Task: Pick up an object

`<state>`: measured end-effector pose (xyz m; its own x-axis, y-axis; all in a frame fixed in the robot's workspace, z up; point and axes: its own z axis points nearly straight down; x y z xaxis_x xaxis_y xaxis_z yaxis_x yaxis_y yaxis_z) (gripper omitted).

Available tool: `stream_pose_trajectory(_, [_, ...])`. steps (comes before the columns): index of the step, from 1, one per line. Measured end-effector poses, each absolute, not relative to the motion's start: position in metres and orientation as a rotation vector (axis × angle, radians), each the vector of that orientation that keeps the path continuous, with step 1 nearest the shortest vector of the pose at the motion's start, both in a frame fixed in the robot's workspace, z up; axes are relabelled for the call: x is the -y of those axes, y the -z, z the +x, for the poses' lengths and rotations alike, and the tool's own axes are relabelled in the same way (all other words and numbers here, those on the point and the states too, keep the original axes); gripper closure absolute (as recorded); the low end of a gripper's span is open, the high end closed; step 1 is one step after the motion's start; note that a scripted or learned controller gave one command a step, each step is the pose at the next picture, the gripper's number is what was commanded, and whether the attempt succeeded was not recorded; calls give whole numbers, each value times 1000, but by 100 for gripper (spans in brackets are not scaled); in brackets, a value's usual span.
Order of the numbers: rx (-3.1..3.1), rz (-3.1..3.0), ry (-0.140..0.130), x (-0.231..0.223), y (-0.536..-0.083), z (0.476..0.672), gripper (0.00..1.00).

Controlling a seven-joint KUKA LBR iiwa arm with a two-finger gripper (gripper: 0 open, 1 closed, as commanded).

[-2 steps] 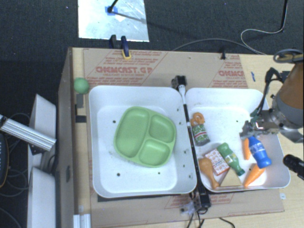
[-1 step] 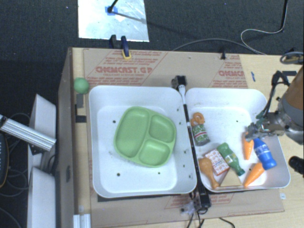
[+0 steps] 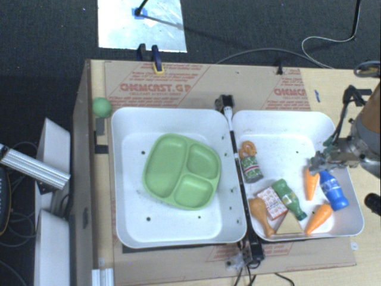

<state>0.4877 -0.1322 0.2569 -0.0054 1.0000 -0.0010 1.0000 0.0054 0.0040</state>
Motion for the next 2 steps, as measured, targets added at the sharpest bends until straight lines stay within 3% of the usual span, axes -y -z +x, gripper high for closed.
stream_pose_trajectory(2, [-2225, 2212, -3, 134, -260, 488, 100])
